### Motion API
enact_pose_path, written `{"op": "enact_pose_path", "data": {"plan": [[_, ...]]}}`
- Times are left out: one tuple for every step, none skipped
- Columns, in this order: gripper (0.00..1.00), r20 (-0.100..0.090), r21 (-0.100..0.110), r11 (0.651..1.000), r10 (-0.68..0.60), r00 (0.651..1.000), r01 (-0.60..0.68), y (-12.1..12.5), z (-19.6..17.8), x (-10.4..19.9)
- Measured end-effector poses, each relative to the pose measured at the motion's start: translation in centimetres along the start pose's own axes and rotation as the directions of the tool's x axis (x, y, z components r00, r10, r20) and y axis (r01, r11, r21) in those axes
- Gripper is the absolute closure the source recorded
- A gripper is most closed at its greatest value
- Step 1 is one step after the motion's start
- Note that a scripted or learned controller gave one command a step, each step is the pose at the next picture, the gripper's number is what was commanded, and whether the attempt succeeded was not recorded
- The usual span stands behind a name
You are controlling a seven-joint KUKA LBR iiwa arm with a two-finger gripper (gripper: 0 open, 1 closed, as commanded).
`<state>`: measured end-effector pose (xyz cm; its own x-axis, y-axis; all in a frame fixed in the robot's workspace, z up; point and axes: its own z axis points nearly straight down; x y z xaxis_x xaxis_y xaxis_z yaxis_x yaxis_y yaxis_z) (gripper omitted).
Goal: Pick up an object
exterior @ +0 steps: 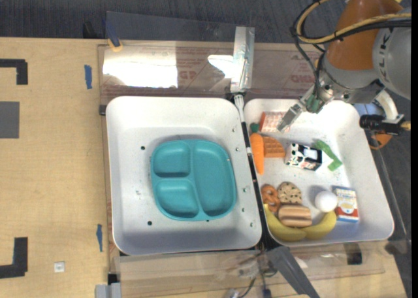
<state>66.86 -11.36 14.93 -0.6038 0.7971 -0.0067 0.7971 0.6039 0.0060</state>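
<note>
Gripper (289,119) over far part of right bin (372,179), just above orange box (271,122), open or shut can't tell; carrot (257,151), banana (300,228), egg (324,200) in bin; teal tray (194,179) in left bin (124,159)

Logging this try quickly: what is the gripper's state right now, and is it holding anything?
Gripper: over the right bin, low near an orange-and-white packet; open or shut cannot be told, and no grasp is visible.
</note>
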Motion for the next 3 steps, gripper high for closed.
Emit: {"op": "enact_pose_path", "data": {"plan": [[0.00,-0.002,0.002,1.000,-0.005,1.000,0.005,-7.3,6.1,3.1],[0.00,-0.003,0.006,0.951,0.310,0.951,-0.310,-12.2,6.2,1.9],[1.00,0.000,-0.001,0.951,0.311,0.951,-0.311,-12.0,5.0,1.8]]}}
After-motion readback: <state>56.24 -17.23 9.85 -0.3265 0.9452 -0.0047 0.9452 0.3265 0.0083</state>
